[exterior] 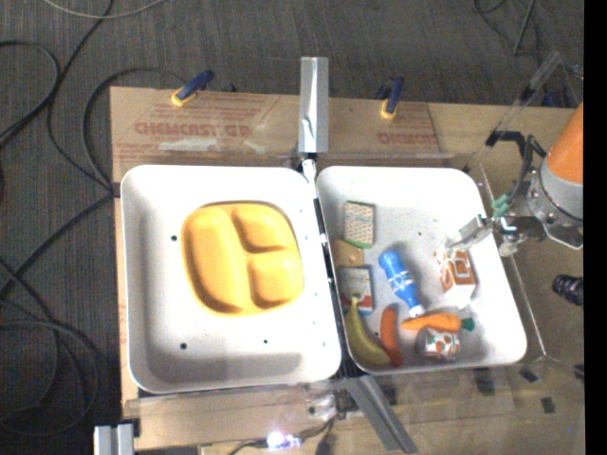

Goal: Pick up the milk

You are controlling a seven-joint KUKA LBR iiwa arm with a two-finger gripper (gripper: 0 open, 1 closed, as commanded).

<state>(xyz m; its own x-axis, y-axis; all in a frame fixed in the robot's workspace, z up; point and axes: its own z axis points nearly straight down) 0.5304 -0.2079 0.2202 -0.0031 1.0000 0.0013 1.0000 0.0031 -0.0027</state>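
The left bin held only a yellow divided tray in its middle, with wide free floor around it up to the rim. The right bin was crowded in its lower half: a small patterned box and a second packet near the left wall, a banana, a blue bottle, a carrot and a small can along the bottom. Its upper part was free. The milk, a small white and orange carton, stood near the right wall. The gripper was just above it at the right edge of the frame, the arm cut off there; whether it was open or closed, I could not tell.
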